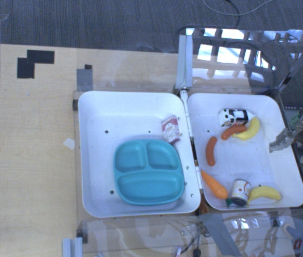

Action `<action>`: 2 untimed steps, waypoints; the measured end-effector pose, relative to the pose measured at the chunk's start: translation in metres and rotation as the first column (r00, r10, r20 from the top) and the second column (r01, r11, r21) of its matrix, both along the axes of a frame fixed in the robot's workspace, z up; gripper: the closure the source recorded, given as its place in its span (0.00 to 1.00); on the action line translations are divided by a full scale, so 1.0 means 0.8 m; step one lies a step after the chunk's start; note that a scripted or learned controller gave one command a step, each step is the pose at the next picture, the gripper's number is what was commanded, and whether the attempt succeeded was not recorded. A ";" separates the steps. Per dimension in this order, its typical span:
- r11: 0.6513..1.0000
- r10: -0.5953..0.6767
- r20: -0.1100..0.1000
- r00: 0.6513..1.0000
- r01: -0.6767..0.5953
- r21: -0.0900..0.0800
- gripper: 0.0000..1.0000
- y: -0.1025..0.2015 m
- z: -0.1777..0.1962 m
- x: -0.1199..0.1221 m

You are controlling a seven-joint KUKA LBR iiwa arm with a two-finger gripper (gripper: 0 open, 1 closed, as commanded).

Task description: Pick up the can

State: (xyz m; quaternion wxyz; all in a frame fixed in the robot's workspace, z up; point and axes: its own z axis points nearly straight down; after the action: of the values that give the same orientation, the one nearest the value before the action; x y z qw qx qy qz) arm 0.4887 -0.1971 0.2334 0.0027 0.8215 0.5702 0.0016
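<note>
Two shallow white bins are seen side by side on the desk (39,143). The left bin (95,159) holds a teal divided plate (149,172) in its lower middle part. A small red-and-white packet (171,129) lies just above the plate's upper right corner, near the wall shared with the right bin (272,159).

The can (240,191) is found in the right bin, near the front wall, lying tilted with its dark end toward the lower left. A carrot (214,184) lies just beside it on the left, its tip close to the can. A banana (264,194) lies on the can's right, touching or nearly touching it; contact cannot be judged.

In the upper part of the same bin, a black-and-white toy, cow-like in pattern (233,116), is seen. Below it lies a reddish sausage (233,131), with a second banana (249,130) against its right end. Another sausage (211,150) lies apart, near the left wall.

The pincer (281,141) is seen at the right rim of the right bin, well apart from the can. Whether its fingers are apart or together cannot be told. Nothing is visibly held.
</note>
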 end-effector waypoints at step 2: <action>0.991 -0.137 0.010 0.990 0.137 0.004 1.00 0.042 -0.166 0.005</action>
State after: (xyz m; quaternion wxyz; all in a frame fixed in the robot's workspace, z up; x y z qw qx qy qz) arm 0.4929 -0.1634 0.1010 0.0044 0.8588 0.5123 0.0064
